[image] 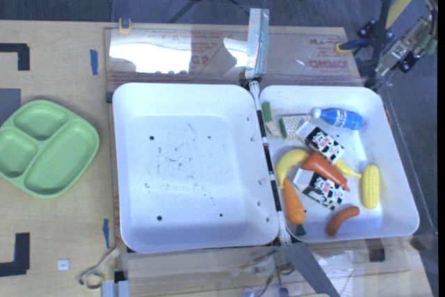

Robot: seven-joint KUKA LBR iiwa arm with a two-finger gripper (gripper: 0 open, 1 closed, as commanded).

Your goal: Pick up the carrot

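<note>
The carrot lies in the right bin at lower right, touching the banana — the tool's state I cannot tell.

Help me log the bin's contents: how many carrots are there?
2. One carrot lies along the right bin's left wall, near the front. The other lies slantwise mid-bin, between the two cow-print cartons. Others may hide underneath.
</note>
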